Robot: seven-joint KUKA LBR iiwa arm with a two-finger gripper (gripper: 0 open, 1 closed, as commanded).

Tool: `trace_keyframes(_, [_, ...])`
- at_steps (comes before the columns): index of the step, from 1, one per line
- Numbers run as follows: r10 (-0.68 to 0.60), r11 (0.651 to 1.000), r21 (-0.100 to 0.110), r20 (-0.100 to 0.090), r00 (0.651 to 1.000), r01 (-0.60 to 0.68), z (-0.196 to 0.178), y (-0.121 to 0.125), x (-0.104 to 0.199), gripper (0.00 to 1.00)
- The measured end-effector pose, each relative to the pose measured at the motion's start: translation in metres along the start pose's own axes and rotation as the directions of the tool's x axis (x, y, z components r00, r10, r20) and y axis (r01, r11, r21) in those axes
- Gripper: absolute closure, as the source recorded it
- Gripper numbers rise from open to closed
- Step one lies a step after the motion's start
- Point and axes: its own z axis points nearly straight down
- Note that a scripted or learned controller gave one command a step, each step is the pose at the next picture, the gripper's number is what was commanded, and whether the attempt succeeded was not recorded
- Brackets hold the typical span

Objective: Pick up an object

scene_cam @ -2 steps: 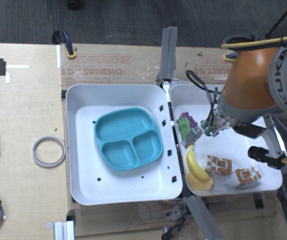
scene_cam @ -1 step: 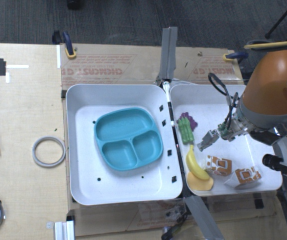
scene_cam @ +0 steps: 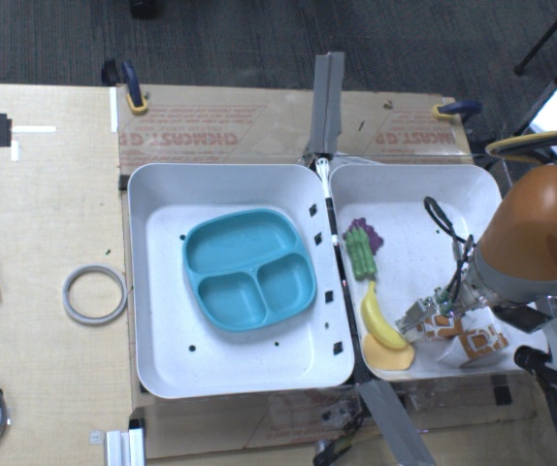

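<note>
The gripper [scene_cam: 416, 316] is seen low in the right bin [scene_cam: 400, 187], just beside the banana [scene_cam: 379, 322]; whether its jaws are wide or narrow cannot be told. The banana is laid near the bin's left wall, touching an orange piece [scene_cam: 389, 356], with a green vegetable [scene_cam: 360, 256] and purple grapes [scene_cam: 368, 232] above. A blue divided plate [scene_cam: 247, 269] is placed in the left bin [scene_cam: 152, 289].

Even, fairly bright light is falling from above me; the white bins [scene_cam: 152, 289] are glaring a little, their shadows staying soft. The whole picture is looking slightly soft and grainy, with my arm [scene_cam: 531, 231] blurring at the right.
</note>
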Motion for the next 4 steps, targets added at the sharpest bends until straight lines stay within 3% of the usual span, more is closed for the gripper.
trace_keyframes(1, [0.001, 1.000, -0.008, 0.004, 1.000, -0.001, -0.010, 0.003, -0.001, 1.00])
trace_keyframes(2, [0.088, 0.996, 0.000, 0.000, 0.996, -0.088, -0.031, 0.008, 0.021, 1.00])
trace_keyframes(3, [0.121, 0.993, 0.001, 0.001, 0.993, -0.121, -0.041, 0.010, -0.050, 1.00])
trace_keyframes(4, [0.120, 0.993, 0.001, 0.001, 0.993, -0.120, -0.041, 0.010, -0.050, 0.00])
